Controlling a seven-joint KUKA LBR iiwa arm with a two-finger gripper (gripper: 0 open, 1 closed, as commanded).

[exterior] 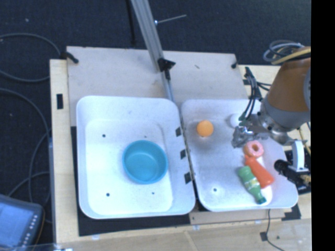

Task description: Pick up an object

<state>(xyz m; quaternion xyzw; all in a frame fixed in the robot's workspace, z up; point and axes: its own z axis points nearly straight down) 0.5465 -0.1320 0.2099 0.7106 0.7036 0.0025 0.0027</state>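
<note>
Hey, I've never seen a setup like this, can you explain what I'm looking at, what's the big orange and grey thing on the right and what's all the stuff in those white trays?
The picture is from a single camera fixed above a bench, looking down at a slant. The orange and grey thing is a robot arm reaching in from the right. Its gripper hangs over the right bin; I see nothing between its fingers. That bin holds an orange ball, a small white ball, a pink ring, an orange-red bottle-shaped toy and a green one. The left bin holds a blue bowl. The metal pole at the top looks like a support stand.
</note>
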